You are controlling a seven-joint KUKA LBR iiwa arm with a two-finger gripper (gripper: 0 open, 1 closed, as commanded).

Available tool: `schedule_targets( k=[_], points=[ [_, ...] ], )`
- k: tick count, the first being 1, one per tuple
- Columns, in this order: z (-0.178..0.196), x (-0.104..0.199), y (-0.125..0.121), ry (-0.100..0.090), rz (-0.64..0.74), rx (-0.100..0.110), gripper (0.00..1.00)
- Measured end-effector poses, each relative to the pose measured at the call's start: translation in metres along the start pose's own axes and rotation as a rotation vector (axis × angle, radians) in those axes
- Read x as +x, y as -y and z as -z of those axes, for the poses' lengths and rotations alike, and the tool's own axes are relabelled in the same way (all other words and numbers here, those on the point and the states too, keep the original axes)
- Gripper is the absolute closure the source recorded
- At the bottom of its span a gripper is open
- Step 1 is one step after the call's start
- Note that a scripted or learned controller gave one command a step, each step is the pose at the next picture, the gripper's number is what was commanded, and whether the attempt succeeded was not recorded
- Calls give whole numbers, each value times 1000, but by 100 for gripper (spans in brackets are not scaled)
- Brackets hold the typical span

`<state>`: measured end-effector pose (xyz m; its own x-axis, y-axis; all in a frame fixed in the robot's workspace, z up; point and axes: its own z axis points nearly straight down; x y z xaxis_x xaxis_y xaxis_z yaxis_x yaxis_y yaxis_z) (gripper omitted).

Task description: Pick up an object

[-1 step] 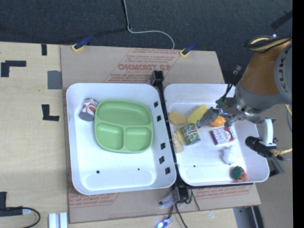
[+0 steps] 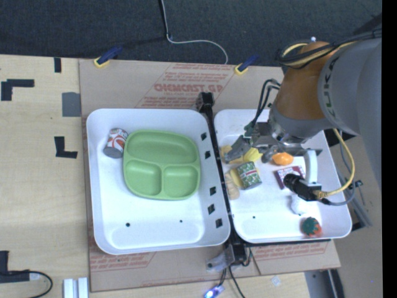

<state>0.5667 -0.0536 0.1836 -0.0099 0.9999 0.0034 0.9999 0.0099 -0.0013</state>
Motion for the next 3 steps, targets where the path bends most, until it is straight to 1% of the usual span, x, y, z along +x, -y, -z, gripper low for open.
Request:
schedule_targets(
  k=[1,2,3],
  points=[
    [0,42,35,2,-5,5,0],
    [83,75,72,2,-5,-3,0],
    [162,107,82,1,-3,-8,0]
  ],
)
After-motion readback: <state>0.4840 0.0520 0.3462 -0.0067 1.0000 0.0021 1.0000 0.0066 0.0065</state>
